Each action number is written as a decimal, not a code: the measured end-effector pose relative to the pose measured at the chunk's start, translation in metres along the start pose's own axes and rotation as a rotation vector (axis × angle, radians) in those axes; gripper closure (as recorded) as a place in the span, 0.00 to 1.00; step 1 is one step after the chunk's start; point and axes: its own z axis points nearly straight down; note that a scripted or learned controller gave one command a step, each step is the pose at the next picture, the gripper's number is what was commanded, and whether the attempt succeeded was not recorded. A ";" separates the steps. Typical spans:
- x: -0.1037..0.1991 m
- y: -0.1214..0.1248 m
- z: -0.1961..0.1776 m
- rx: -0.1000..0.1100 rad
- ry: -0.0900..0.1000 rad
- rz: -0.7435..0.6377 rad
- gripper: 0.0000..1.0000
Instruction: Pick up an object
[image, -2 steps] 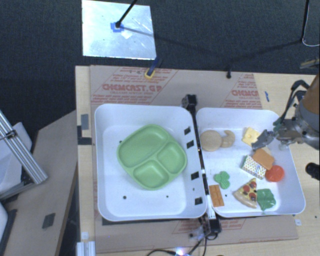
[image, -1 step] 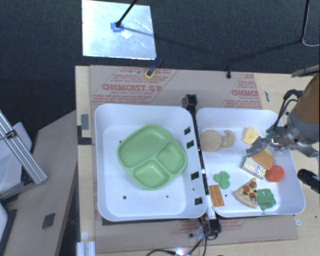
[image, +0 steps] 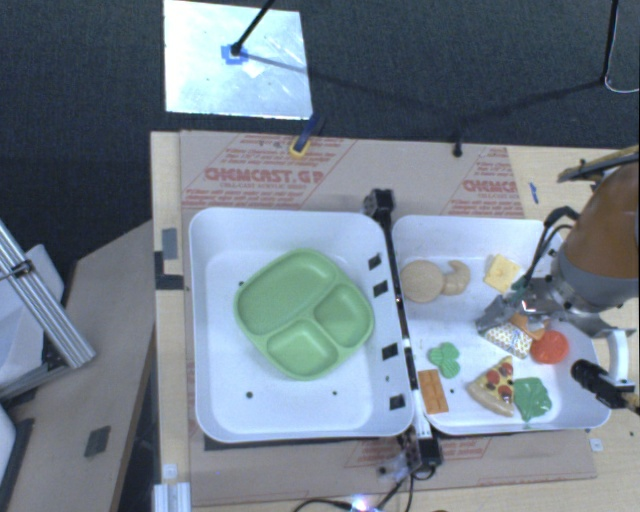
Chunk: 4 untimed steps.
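Gripper sits low in the right bin, right of centre, over a tight cluster: a patterned white piece and a red tomato-like ball just beside it. Can't tell if the claw is open or closed, since the wrist and grey body block the tips; nothing visibly between them, so I'm not calling a grasp.

Candidates in the right bin:
- yellow block, near the far edge, apart from neighbours
- tan bun with a smaller tan piece touching it, near the far left corner
- green broccoli-like piece and orange wafer, by the left wall
- pizza slice touching a green leafy piece, near the front edge

Left bin has only the green divided plate.

To do this well: commit to one item under the tool, probably the patterned piece. Centre on it and keep the tips clear of the red ball, which looks likely to roll. Descend straight, close, lift vertically, then confirm the item comes up. Flat pieces look hard to grip; the yellow block is probably the easier fallback.
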 end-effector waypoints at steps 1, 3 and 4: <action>-0.003 0.003 0.045 -0.012 -0.008 0.002 0.00; -0.008 0.004 -0.013 -0.009 -0.003 0.000 1.00; -0.006 0.013 -0.060 -0.010 -0.003 -0.003 1.00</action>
